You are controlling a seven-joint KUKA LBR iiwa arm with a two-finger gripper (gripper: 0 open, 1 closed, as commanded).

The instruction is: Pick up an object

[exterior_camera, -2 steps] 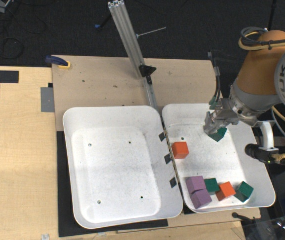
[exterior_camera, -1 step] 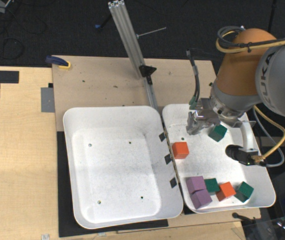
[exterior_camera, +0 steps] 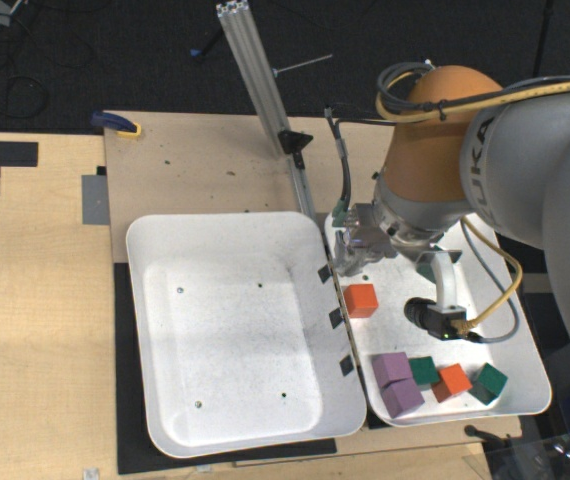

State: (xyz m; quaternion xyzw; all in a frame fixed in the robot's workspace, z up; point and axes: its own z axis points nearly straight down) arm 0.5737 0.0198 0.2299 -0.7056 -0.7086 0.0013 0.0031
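I am positioning my gripper [exterior_camera: 350, 251] at the left wall of the right bin [exterior_camera: 525, 393], its opening indeterminate from this view, while the orange block [exterior_camera: 362, 300] is lying just below it toward the camera, apparently not held

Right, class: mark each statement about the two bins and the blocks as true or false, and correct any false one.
1. All the blocks lie in the right bin. True.
2. A purple block lies near that bin's front edge. True.
3. The orange cube sits in the left bin. False: it is in the right bin, beside the divider.
4. There are two green blocks. True, the other green block sits beside the purple one.
5. The arm reaches in from the view's left. False: from the right.
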